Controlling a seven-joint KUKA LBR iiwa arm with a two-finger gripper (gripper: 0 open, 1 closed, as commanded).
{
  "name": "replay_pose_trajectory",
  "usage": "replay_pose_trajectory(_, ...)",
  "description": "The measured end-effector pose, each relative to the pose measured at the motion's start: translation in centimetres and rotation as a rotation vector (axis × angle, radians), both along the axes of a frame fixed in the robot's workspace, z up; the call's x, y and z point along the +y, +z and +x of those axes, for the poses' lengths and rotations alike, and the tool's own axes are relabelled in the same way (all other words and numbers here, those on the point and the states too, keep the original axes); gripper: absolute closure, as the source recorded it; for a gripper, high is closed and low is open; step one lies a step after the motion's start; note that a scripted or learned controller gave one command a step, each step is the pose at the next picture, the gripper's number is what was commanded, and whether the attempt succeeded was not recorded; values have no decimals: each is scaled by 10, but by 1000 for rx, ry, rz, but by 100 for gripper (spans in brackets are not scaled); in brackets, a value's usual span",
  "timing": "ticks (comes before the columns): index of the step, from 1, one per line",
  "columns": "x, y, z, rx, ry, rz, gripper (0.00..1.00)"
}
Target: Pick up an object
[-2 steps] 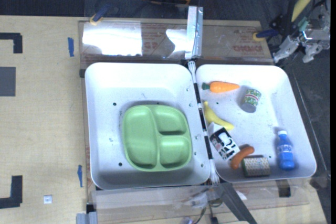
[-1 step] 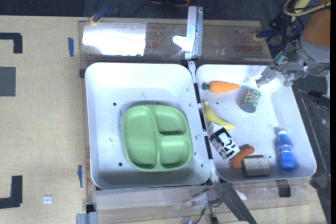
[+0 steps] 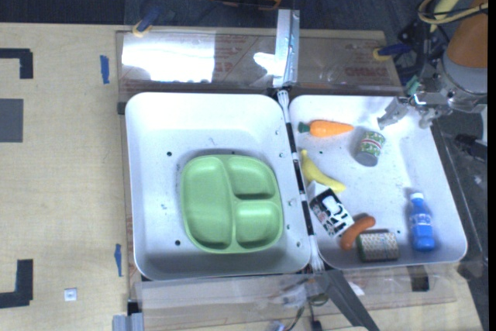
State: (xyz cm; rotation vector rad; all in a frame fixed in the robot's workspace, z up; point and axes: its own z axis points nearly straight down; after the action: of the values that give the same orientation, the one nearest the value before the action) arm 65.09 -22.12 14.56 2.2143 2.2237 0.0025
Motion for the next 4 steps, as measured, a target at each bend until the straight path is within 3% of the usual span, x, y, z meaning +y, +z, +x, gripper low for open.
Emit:
replay_pose_trajectory(2,6,-5,3,-25,-36,-8,0)
replay_pose_trajectory(3,4,39,17,0,-77,0,0)
replay_pose_trajectory(4,35,-59,-6,0,-150,1,0)
